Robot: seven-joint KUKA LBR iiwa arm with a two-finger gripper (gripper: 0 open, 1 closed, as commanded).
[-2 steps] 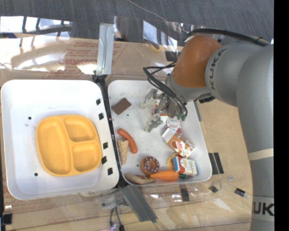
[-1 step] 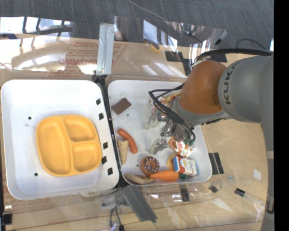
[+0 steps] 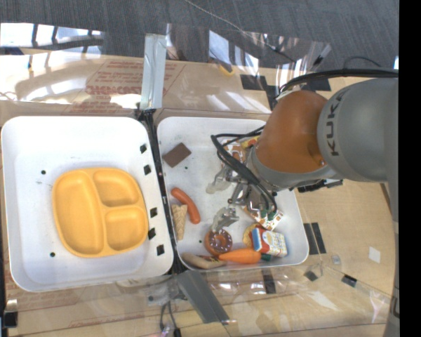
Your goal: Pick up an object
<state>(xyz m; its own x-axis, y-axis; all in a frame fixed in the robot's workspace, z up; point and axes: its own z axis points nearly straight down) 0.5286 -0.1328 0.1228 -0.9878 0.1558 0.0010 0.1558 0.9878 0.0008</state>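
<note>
2 shallow white bins sit side by side on the bench. The left bin (image 3: 21,188) holds a yellow divided tray (image 3: 98,211) with 3 compartments – 1 long one on the left, 2 smaller ones on the right – lying flat near the bin's middle.

The right bin (image 3: 196,128) holds the toy food. A brown square block (image 3: 176,154) lies near its upper left corner, tilted. Below it, an orange-red sausage (image 3: 186,204) lies at a slant, and just beside that, against the bin's left wall, rests a pale waffle cone (image 3: 179,220). Along the bottom edge lie a tan flat piece (image 3: 200,261) and a carrot (image 3: 240,256), end to end and about touching. Just above the carrot sits a chocolate doughnut (image 3: 218,241), and to the right of it a small carton (image 3: 268,243) with red and white print. Another printed packet (image 3: 270,220) pokes out just above the carton, partly under the arm.

The grey arm (image 3: 358,128) reaches in from the right, its orange band (image 3: 295,135) hanging over the upper right part of the right bin. The gripper (image 3: 228,199) points down and left into the middle of that bin – its metal fingers stand over bare bin floor between the sausage and the doughnut. How far apart the fingers are I cannot tell, and nothing visible sits between them.
</note>
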